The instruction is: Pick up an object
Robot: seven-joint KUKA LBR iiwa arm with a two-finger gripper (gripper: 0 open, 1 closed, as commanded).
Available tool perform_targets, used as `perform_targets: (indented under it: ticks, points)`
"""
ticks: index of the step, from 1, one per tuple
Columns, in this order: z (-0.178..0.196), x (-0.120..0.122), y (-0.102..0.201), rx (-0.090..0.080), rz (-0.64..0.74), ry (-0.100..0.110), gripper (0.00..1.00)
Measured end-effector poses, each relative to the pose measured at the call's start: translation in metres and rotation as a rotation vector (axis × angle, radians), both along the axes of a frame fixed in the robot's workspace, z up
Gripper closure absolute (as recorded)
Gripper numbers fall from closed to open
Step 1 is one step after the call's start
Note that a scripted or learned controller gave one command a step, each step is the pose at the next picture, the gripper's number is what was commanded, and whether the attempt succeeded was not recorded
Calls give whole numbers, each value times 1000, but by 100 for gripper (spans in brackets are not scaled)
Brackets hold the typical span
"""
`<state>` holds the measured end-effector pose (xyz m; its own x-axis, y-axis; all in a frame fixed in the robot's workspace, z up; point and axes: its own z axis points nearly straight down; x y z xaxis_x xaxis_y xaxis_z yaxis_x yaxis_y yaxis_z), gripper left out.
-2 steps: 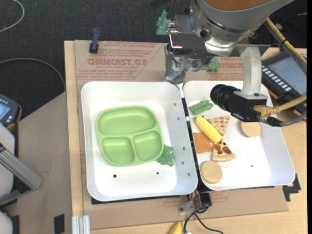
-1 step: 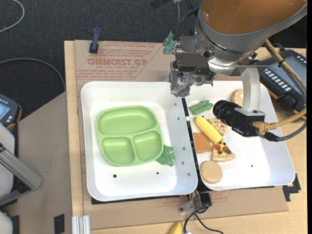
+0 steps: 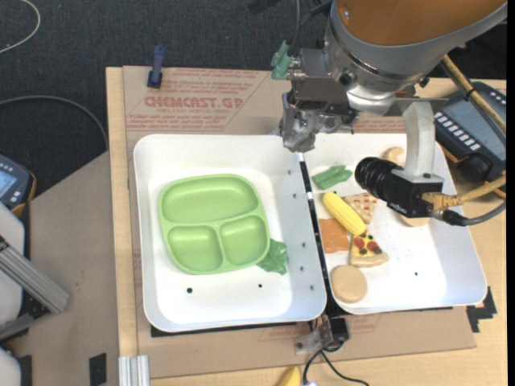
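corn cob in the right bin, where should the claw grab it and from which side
Grip the corn cob across its middle, coming straight down from above. It lies flat and slanted, top-left to bottom-right, so the claw should close across its narrow width. The pizza slice sits close to its lower end, so I would avoid that end.

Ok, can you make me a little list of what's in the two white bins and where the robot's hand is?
left bin: green plastic divided tray, small green leafy toy at its corner
right bin: yellow toy corn cob, toy pizza slice, round tan toy cookie, green flat toy piece
gripper: above the bins' far edge, near the divide
held: nothing seen
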<state>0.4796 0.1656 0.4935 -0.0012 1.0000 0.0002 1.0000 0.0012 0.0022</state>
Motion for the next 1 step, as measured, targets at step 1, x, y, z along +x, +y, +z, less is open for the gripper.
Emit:
perform_targets:
  ticks: [1]
  points:
    - [-79,-1,-40,-4,-7,11,100]
